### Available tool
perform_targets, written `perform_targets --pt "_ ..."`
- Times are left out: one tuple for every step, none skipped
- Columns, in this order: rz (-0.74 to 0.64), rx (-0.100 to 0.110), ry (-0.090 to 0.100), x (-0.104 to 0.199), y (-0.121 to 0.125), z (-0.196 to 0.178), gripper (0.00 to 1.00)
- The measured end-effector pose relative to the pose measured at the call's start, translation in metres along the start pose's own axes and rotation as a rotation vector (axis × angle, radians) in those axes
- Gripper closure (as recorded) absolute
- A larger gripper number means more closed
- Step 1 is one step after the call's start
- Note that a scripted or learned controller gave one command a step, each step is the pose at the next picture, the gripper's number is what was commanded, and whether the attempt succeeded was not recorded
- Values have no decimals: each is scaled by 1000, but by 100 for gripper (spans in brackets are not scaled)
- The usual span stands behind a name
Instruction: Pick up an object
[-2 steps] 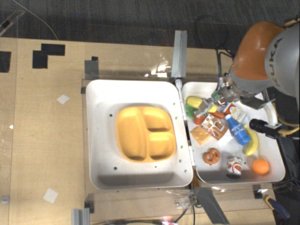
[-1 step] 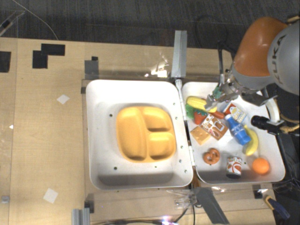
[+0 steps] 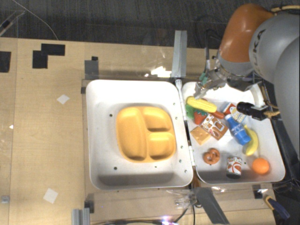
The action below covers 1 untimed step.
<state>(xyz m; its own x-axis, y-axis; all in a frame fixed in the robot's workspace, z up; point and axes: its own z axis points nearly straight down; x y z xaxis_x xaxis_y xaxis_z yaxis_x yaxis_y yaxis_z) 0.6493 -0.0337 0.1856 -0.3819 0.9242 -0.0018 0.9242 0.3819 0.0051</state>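
The grey arm [image 3: 281, 41] slants down-left, its hand [image 3: 203, 86], grip unreadable, just beside the corn cob [image 3: 202, 104].

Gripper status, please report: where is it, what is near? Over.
Gripper at right bin's far-left corner. Corn cob nearest, lying in bin. Green item and red packet crowd it.

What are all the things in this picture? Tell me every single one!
Left bin: one, white, on bench.
Right bin: one, white, beside it.
Divided tray: one, yellow, middle of left bin.
Corn cob: one, yellow, right bin, far end.
Snack box: one, brown and red, right bin, middle.
Bottle: one, blue, beside box.
Banana: one, yellow, beside bottle.
Pretzel: one, brown, right bin.
Can: one, red and white, beside pretzel.
Orange: one, orange, beside can.
Arm: one, grey and orange, from right.
Pincer: one, by corn cob.
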Motion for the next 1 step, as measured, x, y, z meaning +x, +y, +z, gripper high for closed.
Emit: perform_targets --pt "1 -1 -1 -1 0 -1 0"
